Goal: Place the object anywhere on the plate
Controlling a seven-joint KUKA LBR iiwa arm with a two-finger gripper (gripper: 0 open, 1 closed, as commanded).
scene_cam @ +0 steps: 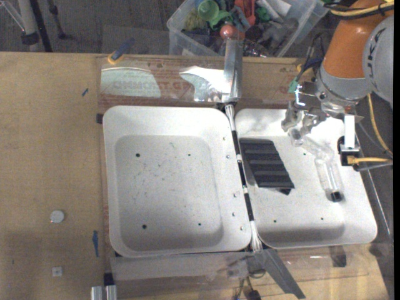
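A black ridged rectangular slab point(267, 163) lies flat in the left half of the right bin point(356, 224), close to the divider between the bins. My gripper point(305, 132) hangs over the back of the right bin, just right of the slab's far corner and apart from it. A clear elongated piece with a dark tip point(327, 175) stretches from under the gripper toward the bin's right side. Whether it is held or lying on the bin floor is unclear. The orange band of the arm point(353, 39) sits above at the right.
The left bin point(119, 167) has a speckled white floor. A metal strip point(232, 74) and plastic wrap lie on the board behind the bins. A clear tub of colourful toys point(244, 11) stands further back. A small disc point(57, 216) rests on the bench at left.
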